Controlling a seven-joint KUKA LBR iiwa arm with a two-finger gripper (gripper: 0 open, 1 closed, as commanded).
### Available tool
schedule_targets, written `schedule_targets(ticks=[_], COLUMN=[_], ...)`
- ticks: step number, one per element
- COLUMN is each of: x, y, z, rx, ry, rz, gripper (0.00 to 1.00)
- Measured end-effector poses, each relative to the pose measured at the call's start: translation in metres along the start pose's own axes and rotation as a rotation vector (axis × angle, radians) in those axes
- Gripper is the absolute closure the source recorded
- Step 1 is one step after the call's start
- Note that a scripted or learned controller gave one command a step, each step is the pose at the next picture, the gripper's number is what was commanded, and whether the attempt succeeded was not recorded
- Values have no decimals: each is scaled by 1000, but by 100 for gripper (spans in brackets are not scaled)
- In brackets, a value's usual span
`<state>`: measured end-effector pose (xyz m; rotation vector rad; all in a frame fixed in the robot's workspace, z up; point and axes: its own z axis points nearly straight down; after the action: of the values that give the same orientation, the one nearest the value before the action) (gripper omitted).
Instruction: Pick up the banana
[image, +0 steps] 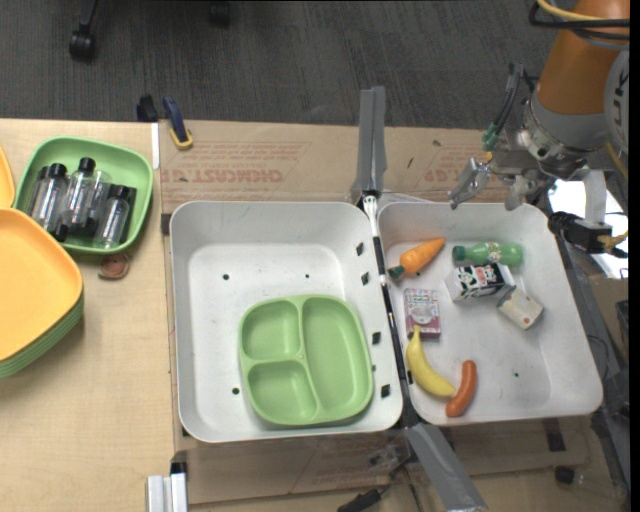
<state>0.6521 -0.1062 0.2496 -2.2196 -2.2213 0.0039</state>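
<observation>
The gripper (490, 186) hangs with its fingers spread and nothing between them above the right bin's (570, 330) far rim, while the banana (427, 367) lies well below it near the bin's front-left corner, just beside a sausage (461, 388), awaiting a reach.

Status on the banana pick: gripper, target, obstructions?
Gripper open, above the right bin's far rim, holding nothing. Banana flat at the bin's near-left. Sausage touching its tip, pink packet just beyond.
</observation>
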Motion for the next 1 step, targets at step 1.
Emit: schedule_targets(ticks=[1], x=[-14], y=[-45], z=[140], rx=[-4], ry=[0], rz=[-210], gripper=[0])
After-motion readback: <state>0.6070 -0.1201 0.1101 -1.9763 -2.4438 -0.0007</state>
